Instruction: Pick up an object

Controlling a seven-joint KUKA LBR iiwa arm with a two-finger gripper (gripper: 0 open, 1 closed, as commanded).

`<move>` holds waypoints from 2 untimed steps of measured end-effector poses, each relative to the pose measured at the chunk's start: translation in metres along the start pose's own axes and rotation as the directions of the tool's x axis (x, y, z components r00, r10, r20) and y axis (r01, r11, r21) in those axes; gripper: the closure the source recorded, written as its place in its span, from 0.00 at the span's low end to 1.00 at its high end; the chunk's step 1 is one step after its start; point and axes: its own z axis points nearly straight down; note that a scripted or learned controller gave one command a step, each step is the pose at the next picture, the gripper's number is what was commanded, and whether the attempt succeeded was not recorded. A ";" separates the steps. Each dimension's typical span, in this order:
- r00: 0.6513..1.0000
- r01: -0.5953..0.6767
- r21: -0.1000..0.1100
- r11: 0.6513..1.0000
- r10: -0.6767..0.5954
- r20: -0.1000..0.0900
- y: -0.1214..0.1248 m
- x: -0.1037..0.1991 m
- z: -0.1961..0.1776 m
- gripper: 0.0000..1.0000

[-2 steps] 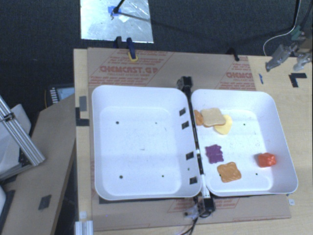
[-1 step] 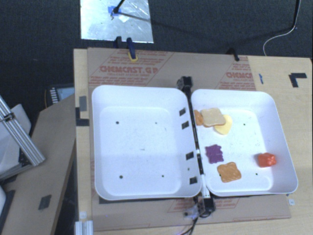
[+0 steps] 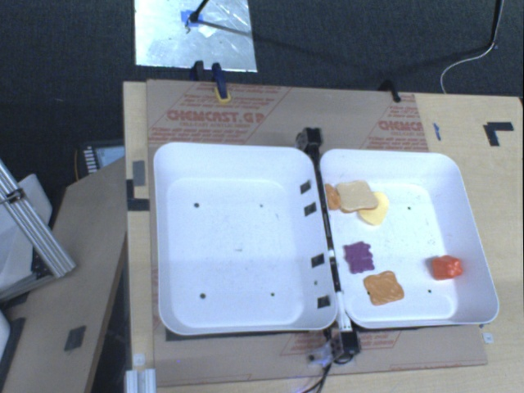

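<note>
The right bin point(image 3: 467, 211) holds several small objects. A tan slice of toy bread point(image 3: 357, 196) lies near its upper left, overlapping a pale yellow piece point(image 3: 377, 212) and an orange piece point(image 3: 332, 196) at the bin's left wall. Lower down sit a purple piece point(image 3: 359, 257) and a brown toast-like square point(image 3: 383, 287). A red chunk point(image 3: 445, 267) rests toward the right side.
The left bin point(image 3: 233, 236) sits beside the right one, joined along a black hinged divider point(image 3: 323, 219). Both stand on a cardboard sheet point(image 3: 270, 113). A shiny foil square point(image 3: 195, 21) lies at the back, and a metal rail point(image 3: 29, 219) stands at the left.
</note>
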 end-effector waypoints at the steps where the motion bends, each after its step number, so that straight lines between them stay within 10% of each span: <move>1: 1.000 0.004 0.017 1.000 -0.004 -0.009 0.033 0.063 0.121 1.00; 2: 1.000 -0.014 0.002 1.000 0.014 0.001 -0.048 -0.005 0.060 1.00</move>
